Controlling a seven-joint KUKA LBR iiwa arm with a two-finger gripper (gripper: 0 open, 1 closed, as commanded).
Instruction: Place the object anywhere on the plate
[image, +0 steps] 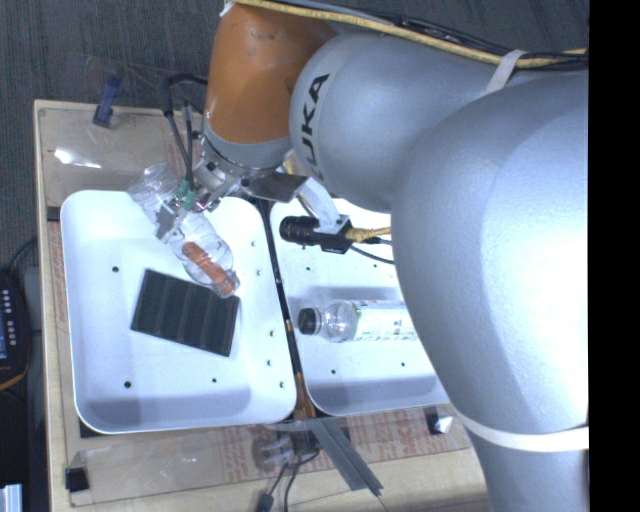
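The plate (186, 313) is a dark, ribbed square lying flat in the left bin (100, 400). A small orange-red object (210, 268) lies just off the plate's upper right corner, seen through one clear finger (200, 245) of my gripper (180, 222). The other clear finger (152, 188) stands well apart, over the bin's back left rim. The gripper looks open, with the object under the near finger rather than between the two. The orange band of the arm rises right behind it.
A clear plastic bottle (355, 322) with a dark cap lies on its side in the right bin (350, 400). The arm's big grey body covers most of that bin. A black cable connector (310, 232) hangs over the divider between the bins.
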